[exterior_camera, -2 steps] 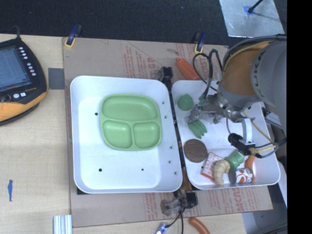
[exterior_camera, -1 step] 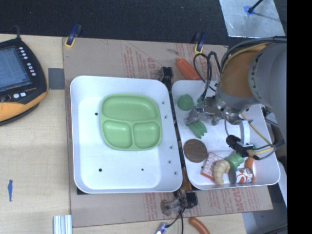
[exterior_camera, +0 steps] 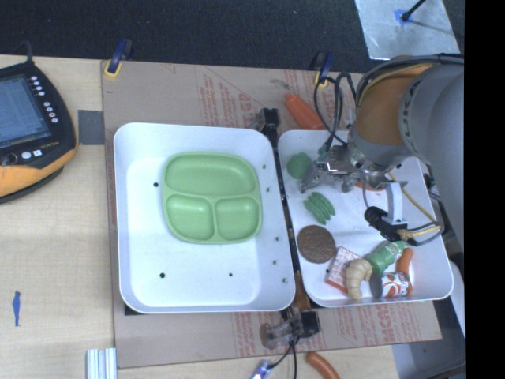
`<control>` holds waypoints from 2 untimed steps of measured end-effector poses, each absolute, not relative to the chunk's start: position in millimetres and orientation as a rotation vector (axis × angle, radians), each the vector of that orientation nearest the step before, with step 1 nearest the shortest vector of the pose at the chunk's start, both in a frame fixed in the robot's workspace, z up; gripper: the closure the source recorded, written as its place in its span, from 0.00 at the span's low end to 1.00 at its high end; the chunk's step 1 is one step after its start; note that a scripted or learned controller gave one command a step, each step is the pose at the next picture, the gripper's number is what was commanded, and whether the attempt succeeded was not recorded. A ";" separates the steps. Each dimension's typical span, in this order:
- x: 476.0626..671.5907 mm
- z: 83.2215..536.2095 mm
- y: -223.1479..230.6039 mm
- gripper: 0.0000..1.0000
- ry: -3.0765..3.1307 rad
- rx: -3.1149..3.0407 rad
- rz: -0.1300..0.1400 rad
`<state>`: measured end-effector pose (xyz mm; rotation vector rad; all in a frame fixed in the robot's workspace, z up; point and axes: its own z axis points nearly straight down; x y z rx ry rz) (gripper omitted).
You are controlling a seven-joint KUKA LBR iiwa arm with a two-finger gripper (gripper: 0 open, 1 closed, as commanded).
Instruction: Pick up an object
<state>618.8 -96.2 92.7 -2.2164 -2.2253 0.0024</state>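
— So where was the gripper [exterior_camera: 335, 170]?

— Low over the right bin [exterior_camera: 430, 287], beside the green leaf [exterior_camera: 299, 165], likely lining up a grasp. Whether it was open or held anything, I couldn't tell.

— And the rest?

— Ribbed pod [exterior_camera: 320, 205], brown disc [exterior_camera: 316, 243] and bottle [exterior_camera: 386, 257] lay nearby; the green tray [exterior_camera: 211, 196] sat in the left bin [exterior_camera: 134, 235].

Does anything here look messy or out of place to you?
Mostly tidy. The green plate lies flat in the left bin. In the right bin the toys huddle in a heap at the near edge, and an orange carrot lies outside the bins, on the cardboard.
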 end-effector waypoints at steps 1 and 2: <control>623.3 176.7 -171.9 0.00 -2.224 -2.220 0.003; 522.2 169.2 -212.8 0.00 -2.224 -2.216 0.005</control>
